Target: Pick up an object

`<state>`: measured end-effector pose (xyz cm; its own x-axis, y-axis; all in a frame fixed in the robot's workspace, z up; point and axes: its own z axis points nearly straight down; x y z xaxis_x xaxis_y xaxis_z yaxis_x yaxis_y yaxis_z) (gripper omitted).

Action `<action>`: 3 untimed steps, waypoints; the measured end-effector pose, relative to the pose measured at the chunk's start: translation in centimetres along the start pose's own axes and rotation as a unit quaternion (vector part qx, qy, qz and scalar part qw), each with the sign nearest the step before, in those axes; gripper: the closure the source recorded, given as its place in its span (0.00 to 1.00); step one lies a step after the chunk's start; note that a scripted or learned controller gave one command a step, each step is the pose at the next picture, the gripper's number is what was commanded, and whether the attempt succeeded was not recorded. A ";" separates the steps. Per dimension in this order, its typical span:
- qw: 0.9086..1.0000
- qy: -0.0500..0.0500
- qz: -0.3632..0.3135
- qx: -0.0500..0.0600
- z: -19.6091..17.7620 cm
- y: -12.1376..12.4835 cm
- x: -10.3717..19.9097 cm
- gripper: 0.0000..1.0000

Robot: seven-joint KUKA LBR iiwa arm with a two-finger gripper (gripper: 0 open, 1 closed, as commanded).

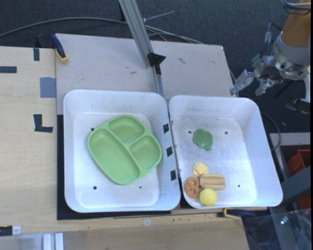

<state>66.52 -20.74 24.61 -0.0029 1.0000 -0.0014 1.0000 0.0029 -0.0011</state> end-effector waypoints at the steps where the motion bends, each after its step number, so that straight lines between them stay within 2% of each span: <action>1: 1.000 0.000 0.000 0.000 0.0 0.0 0.0 0.00; 2: 1.000 0.000 0.000 0.002 4.4 -0.2 0.0 0.00; 3: 1.000 0.000 0.000 0.002 9.4 0.6 -0.1 0.00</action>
<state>67.08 -20.90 15.26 -0.0036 1.0000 -0.0011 1.0000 0.0036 -0.0051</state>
